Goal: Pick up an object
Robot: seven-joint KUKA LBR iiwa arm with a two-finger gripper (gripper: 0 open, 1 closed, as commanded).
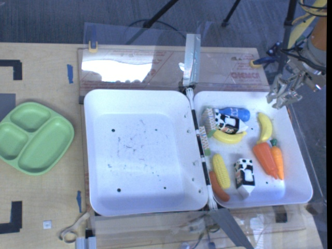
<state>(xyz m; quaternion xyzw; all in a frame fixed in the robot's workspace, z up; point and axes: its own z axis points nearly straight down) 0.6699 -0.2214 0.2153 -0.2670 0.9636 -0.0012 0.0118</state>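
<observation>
The right bin (301, 183) holds several toys. A blue and cow-patterned bottle (232, 117) lies at its far side above a yellow banana (228, 137). A second banana (265, 126) lies to the right, with two orange carrots (268, 160) below it. Near the front lie a corn cob (221, 171), a cow-patterned carton (244, 178) and a red-orange piece (218, 190). My gripper (284, 93) hangs above the bin's far right corner, open, with nothing between its fingers, apart from all the toys.
The left bin (140, 149) sits beside the right one, sharing a middle rim. A green divided plate (33, 137) rests on the bench at far left. Clear plastic panels (192, 61) stand behind both bins.
</observation>
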